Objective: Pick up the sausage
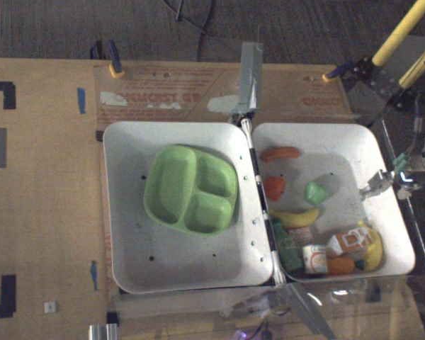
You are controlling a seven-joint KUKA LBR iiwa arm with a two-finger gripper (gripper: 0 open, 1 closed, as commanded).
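**Tool at right bin's edge, sausage untouched**

Tool over right rim of right bin, nothing visibly held; opening too small and blurred to tell. Sausage flat in that bin's far-left corner, well apart from tool. Green divided plate in left bin.

Tool at right bin's right rim: small, blurred; finger state unreadable. Arm behind it cut off by right edge.

Near-right corner of right bin: crowded heap. Carton, can, two bananas and an orange piece overlap; labels too small to read. Dark green item against divider, partly covered, unidentifiable.

Print on far cardboard blurred. Yellow poles cut by top-right edge. Counter cut at left edge.
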